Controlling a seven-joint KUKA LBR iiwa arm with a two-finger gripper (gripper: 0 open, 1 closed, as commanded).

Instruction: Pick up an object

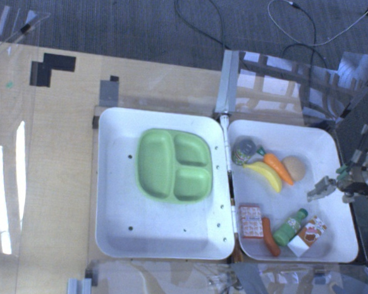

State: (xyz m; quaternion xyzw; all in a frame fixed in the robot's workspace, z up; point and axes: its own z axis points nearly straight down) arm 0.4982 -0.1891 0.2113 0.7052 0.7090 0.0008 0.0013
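Clutter fills the right bin (336, 149), and that is why your gripper (325, 188) hangs over it rather than over the left bin (115, 169), which carries just a green divided tray (173, 166). You have your pick of targets, all crowded together because they were simply dumped in.

The gripper sits at the bin's right side, above its floor. Whether the fingers are parted or pressed together cannot be told from this slanted view, and nothing visible sits between them, so treat it as carrying nothing.

Relative to the gripper: the bread roll (294, 168) lies just up and to its left, nearest of all. Beyond that, further left, the carrot (277, 167) and banana (265, 175) lie side by side and touching, with a round grey-green item (244, 150) at their far end. Below the gripper, toward the bin's near edge, the green bottle (289, 226) leans against the small carton (309, 234). Further left of those lie the red sausage (269, 236) and the red patterned box (250, 221).

My judgement: the roll stands apart from its neighbours, so you'd have the cleanest grasp there. The bottle and carton touch, so closing on one risks nudging the other.
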